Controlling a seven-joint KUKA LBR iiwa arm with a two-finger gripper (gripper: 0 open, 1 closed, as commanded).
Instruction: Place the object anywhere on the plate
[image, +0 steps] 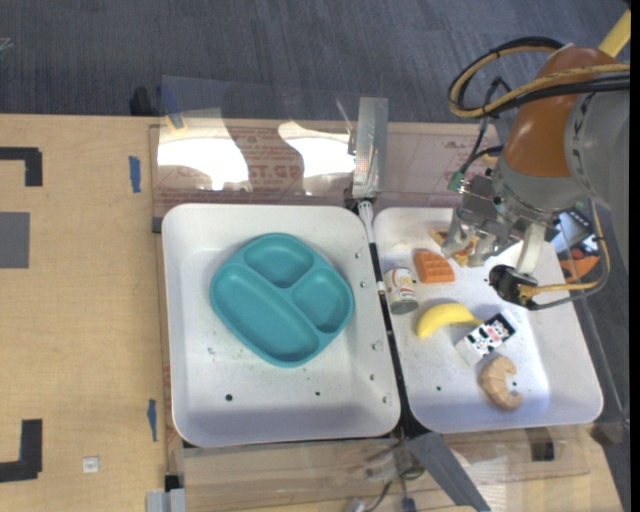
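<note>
The teal divided plate (282, 297) sat by itself in the left bin (190, 400), while all the small stuff was over in the right bin (580, 395): an orange waffle-looking block (434, 267), a little can (402, 286), a banana (445, 319), a black-and-white box (487, 336) and a tan pastry thing (499, 382). The gripper (472, 243) hung at the back of the right bin, just beside the orange block, and I honestly couldn't tell if its fingers were spread or closed.
</note>
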